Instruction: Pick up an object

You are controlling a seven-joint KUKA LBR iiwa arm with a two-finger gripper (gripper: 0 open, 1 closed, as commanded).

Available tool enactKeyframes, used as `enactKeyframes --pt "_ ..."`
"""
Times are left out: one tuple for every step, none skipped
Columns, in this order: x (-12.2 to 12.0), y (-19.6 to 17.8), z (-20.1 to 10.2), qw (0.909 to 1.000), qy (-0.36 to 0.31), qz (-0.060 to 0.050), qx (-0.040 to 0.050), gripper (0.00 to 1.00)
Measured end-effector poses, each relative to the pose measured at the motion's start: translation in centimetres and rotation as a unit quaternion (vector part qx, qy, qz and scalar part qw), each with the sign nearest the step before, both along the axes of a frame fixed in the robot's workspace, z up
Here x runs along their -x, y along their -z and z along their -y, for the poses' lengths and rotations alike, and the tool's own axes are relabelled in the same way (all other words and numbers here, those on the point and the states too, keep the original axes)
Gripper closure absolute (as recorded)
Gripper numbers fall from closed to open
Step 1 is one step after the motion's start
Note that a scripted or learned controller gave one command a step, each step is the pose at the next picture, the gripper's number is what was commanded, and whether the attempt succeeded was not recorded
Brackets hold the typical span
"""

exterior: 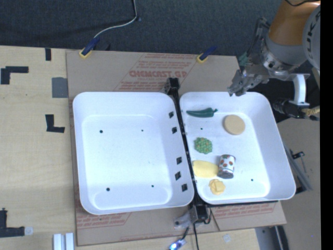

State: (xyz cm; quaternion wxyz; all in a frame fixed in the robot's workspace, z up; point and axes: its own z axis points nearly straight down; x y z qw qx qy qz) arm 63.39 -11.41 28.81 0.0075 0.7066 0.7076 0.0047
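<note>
A dark wall backs a tan tabletop (31, 155) on which a cardboard sheet (151, 72) carries two shallow white bins side by side. The left bin (125, 155) lies bare; the right bin (260, 155) holds all the goods: a green pepper (202, 112) at the far end, a tan disc (234, 124) to its right, a green ball (203, 145) nearer, then a yellow piece (204, 169), a spotted can (226, 166) and a small yellow lump (217, 186) nearest the camera. The arm (291, 30), grey with an orange band, reaches in from the right, its gripper (237, 89) poised over the far rim of the right bin. Nothing is seen between its fingers, and whether they are spread or closed cannot be told at this angle.

No object has yet been picked. The closest candidates look to be the disc, which lies just nearer in the scene than the gripper, almost directly in line with it, and the pepper, nearer and to the left. The pepper's long axis runs left to right, so a grasp across its width would likely suit; the disc lies flat and may prove harder to pinch.
</note>
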Motion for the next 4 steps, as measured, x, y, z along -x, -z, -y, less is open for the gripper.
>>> enactKeyframes --pt "-3.1 -8.7 -1.0 1.0000 -0.001 -0.003 -0.0009 1.00" --pt "-0.6 -21.2 -1.2 1.0000 0.000 -0.001 -0.0006 1.00" --pt "12.9 -25.2 -1.9 1.0000 0.001 -0.005 -0.0022 1.00" --pt "14.4 -24.7 -1.8 1.0000 0.001 -0.009 -0.0018 1.00"
